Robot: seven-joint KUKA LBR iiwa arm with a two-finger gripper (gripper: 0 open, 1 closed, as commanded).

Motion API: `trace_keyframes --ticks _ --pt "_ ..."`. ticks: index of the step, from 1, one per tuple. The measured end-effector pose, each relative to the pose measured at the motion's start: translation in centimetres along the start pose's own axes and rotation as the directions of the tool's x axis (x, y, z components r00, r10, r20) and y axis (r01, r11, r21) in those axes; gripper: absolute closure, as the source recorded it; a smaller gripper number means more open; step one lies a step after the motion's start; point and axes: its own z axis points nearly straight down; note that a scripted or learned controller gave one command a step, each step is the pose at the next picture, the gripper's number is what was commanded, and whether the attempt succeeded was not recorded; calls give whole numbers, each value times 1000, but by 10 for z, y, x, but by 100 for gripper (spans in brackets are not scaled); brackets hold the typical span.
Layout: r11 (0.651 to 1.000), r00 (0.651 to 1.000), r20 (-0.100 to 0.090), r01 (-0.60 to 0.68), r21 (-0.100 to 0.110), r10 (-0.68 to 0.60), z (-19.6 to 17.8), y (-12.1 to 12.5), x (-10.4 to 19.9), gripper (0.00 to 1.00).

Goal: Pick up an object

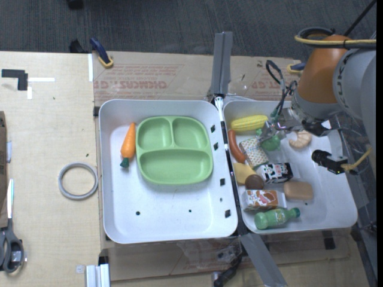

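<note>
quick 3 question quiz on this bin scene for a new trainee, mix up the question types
1. True or false: the orange carrot lies in the left bin, beside the green divided tray.
2. Which lies nearest the right bin's front edge? A) yellow corn B) green bottle C) red sausage
3. Fill in: the grey ring lies on the bench, ____ of the left bin.

Key: 1 true; 2 B; 3 left

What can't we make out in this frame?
- Gripper state: tip lost in clutter beside the corn, camera view.
- Green item under the tip: partly covered, identity unclear.
- Box label: too small to read.
- Arm: cut off by the right edge.
</note>
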Motion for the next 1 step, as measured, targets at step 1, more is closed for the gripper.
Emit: trace_keyframes --ticks 1 --pt "1000 1000 -4 -19 12 19 -84 47 78 100"
